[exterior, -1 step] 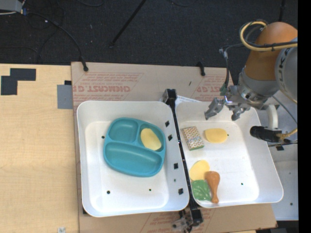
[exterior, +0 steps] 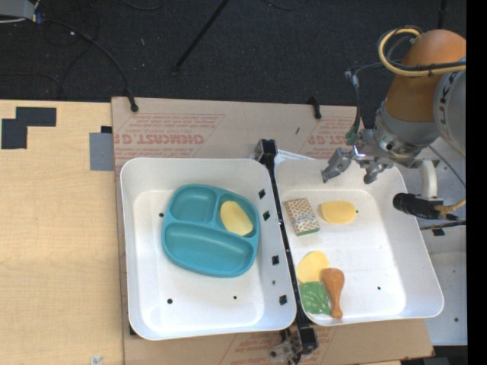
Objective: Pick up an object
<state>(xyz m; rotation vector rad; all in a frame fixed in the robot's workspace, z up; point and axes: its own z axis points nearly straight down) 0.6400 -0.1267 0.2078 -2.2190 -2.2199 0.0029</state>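
- Progress: nothing is lifted. The grab, the close and the raise are all left, as I judge it.
- Left bin (exterior: 144, 310): one teal tray (exterior: 199, 243) with three wells. One yellow piece (exterior: 237, 218) lies in its well at 2 o'clock.
- Right bin (exterior: 403, 280): five loose things, any of them a fair pick.
  - One patterned block (exterior: 302, 216) at 10 o'clock of the bin.
  - One yellow oval (exterior: 338, 212) just beside the block, at its 3 o'clock.
  - One yellow round (exterior: 312, 266), one green piece (exterior: 316, 298) and one drumstick (exterior: 333, 289) clustered at 7 o'clock, touching.
- Pincer (exterior: 354, 169): released, fingers spread, grasping nothing. It hangs over the right bin's far rim at 12 o'clock, apart from the oval, which is the nearest thing below it.
- Count: two bins, one tray, six items in all on the desk.
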